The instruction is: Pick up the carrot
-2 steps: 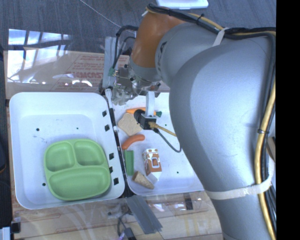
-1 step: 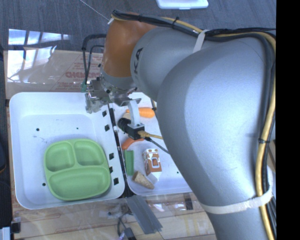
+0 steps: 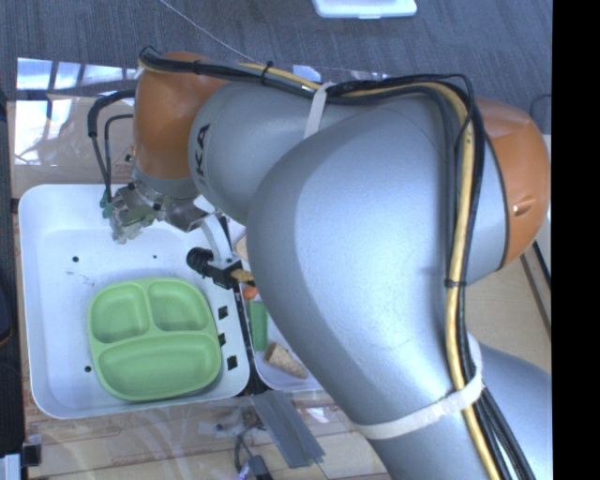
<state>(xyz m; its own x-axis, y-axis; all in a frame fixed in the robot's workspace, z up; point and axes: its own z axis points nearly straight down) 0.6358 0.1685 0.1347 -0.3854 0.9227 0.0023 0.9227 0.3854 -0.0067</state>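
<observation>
One grey arm (image 3: 375,262) with an orange band takes up most of the right and centre of the frame, ending in one gripper (image 3: 127,217) at the upper left. Two white bins: the left bin (image 3: 47,281) shows almost whole in the lower left, and the right bin (image 3: 272,380) shows as a sliver of rim at the bottom centre. One light green plate (image 3: 153,337) with three compartments lies in the left bin. In the strip of the right bin there is one green object (image 3: 259,323) with an orange-red tip, and one tan, crusty piece (image 3: 284,360) just below it. One white, flat object (image 3: 364,7) sits at the top edge.
</observation>
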